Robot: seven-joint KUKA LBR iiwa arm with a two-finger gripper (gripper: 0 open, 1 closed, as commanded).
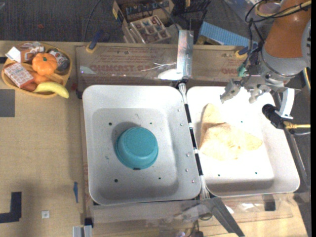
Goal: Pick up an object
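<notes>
The tool [242,94] hangs open and empty over the right bin's [284,179] far edge, the pale cloth [224,136] lying just below-left.

faint reversed print on cardboard strip [133,65] behind bins, not legible

You can't see all of the arm [289,28]; the top right corner cuts it off. The cloth [227,137] looks blurry and washed out.
</notes>
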